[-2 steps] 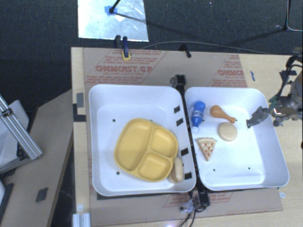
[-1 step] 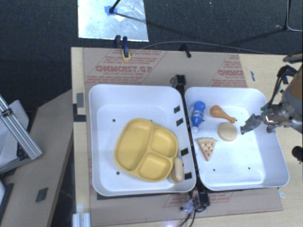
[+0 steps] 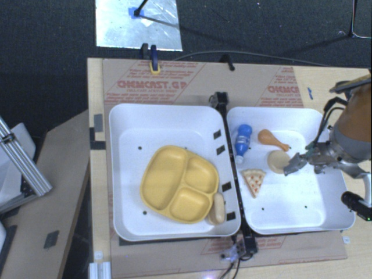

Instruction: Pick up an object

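Note:
The right bin (image 3: pixel 290 214) holds a blue bottle (image 3: pixel 242 139) lying against its left wall. An orange drumstick-shaped toy (image 3: pixel 272 138) lies beside the bottle, with a beige round piece (image 3: pixel 276 161) and a pizza slice (image 3: pixel 254 181) nearer the front. My gripper (image 3: pixel 294 164) reaches in from the right and hangs low over the bin. Its tip is at the right edge of the beige piece. Nothing is visibly held in it.
The left bin (image 3: pixel 133 127) carries a yellow divided plate (image 3: pixel 179 183) with a tan bread-like piece (image 3: pixel 218 208) at its lower right corner. A black divider strip (image 3: pixel 228 156) runs between the bins. The arm's grey body (image 3: pixel 354 132) overhangs the right bin's right wall.

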